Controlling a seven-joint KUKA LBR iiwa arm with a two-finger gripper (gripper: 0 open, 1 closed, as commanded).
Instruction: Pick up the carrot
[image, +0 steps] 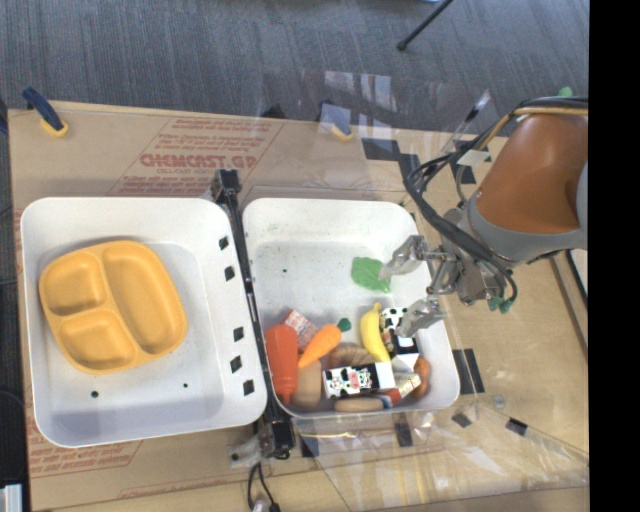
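Now, gripper (412, 285): fingers spread apart, nothing between them, over the right bin's (300, 225) right side.
Carrot (320, 345): lying tilted among the toy food pile, between the orange-red sausage (282, 362) and banana (374, 335).
Left bin (120, 410): yellow tray (110, 303).

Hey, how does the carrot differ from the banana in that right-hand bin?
The carrot is orange with a green tip; the banana is yellow. The carrot lies slanted and straight, its green end up-right; the banana curves and runs more along the bin's depth. The banana lies nearer the pincer than the carrot. Both sit in the right bin among the pile.
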